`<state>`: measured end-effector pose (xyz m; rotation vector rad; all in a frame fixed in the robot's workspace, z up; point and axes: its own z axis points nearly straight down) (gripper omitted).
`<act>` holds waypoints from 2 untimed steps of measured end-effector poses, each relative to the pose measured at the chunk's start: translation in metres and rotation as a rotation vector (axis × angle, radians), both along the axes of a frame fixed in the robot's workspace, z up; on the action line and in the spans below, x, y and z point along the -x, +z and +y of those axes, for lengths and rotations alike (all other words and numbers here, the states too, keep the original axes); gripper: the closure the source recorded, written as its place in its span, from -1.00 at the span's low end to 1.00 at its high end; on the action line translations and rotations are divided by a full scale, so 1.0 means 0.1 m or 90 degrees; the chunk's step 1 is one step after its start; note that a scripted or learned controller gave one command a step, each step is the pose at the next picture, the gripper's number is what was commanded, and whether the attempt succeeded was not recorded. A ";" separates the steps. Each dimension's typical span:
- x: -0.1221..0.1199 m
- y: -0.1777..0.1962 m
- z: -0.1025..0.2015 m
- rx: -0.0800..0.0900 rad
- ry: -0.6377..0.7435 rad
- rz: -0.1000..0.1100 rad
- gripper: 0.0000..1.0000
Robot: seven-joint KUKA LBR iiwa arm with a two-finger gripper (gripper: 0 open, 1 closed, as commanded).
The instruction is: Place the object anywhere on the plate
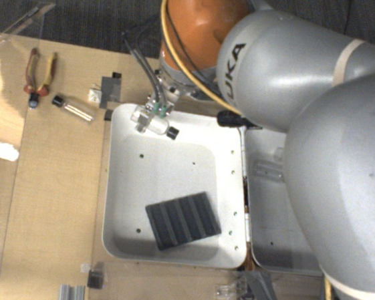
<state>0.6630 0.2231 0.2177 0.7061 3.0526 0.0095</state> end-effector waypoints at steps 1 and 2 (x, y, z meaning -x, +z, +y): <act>-0.01 0.12 0.01 -0.003 0.000 -0.004 1.00; -0.02 0.24 0.02 -0.006 0.000 -0.008 1.00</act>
